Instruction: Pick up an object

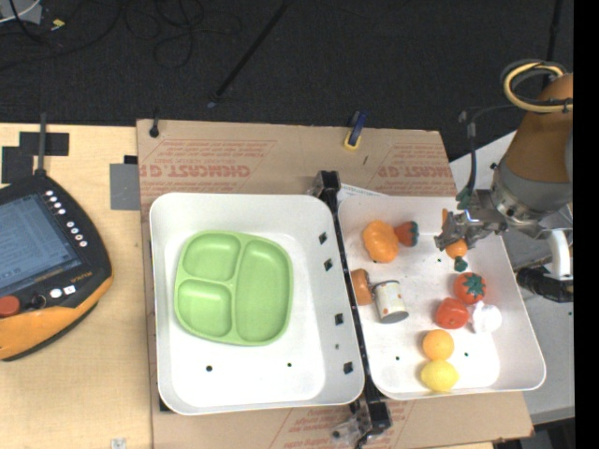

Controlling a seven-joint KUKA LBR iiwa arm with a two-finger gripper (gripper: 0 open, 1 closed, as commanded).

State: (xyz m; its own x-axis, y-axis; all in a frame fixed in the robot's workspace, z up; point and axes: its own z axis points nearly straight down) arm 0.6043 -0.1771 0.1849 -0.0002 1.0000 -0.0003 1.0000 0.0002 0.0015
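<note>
The left bin [168, 382] holds a green divided plate [234, 286] lying flat. The right bin [524, 368] holds an orange pepper-like piece [380, 240], a small red-and-green piece [406, 233] touching it, a short cylinder [388, 300] beside a brown piece [360, 286] at the divider, two red tomato-like pieces [470, 286] [451, 314], a white lump [487, 319], an orange ball [437, 344] and a yellow ball [439, 375]. The gripper [456, 237] hangs over the bin's upper right part, pinching a small orange object [457, 248]. A teach pendant [42, 265] lies on the tabletop [94, 382] at left. Cardboard [262, 162] under the bins bears reddish mirrored print, too unclear to read surely.
</note>
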